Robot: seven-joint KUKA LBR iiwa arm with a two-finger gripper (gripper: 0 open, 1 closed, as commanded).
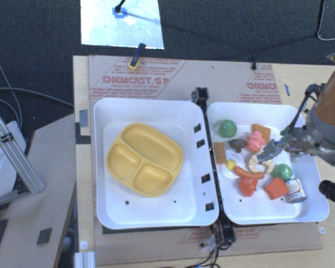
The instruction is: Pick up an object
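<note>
The right white bin (pixel 318 208) holds several toy foods. Among them are a green ball (pixel 228 128), a pink piece (pixel 255 142), an orange cracker (pixel 261 130), a red sausage (pixel 249 173) and a red-orange block (pixel 276 188). There is also a green round piece (pixel 282 172) and a small can (pixel 295 191). My gripper (pixel 269 151) reaches in from the right and sits low over the middle of this pile, just right of the pink piece and above the green round piece. What lies directly under it is hidden.
A yellow divided plate (pixel 144 159) lies in the left white bin (pixel 109 113). A black hinge strip (pixel 207 155) separates the two bins. A brown slab (pixel 219 152) and a small yellow piece (pixel 231 164) lie near the right bin's left wall.
</note>
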